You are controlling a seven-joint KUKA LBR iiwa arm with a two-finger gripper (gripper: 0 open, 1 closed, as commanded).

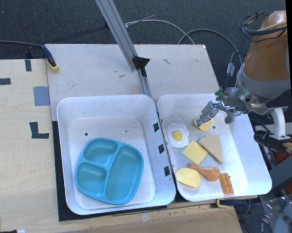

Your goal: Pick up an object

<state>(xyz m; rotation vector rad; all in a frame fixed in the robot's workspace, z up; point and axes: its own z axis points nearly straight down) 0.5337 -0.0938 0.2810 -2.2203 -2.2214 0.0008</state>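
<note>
The right bin (247,131) holds several toy foods. A small yellow piece (206,125) lies near its back, and my gripper (202,120) hangs right over it, touching or just above it. A fried egg (177,135) sits to the left of that. In front lie a yellow cheese square (195,152) and a tan wedge (213,146). Nearer the front edge are a yellow oval piece (188,177), an orange spoon-like piece (210,172) and a small orange block (226,183). I cannot see whether the yellow piece is gripped.
The left bin (106,111) holds a blue divided plate (110,170) at its front. A metal pole (120,33) slants down to the seam between the bins. Cables (200,35) trail behind the right bin. The arm's orange band (269,55) looms at the right.
</note>
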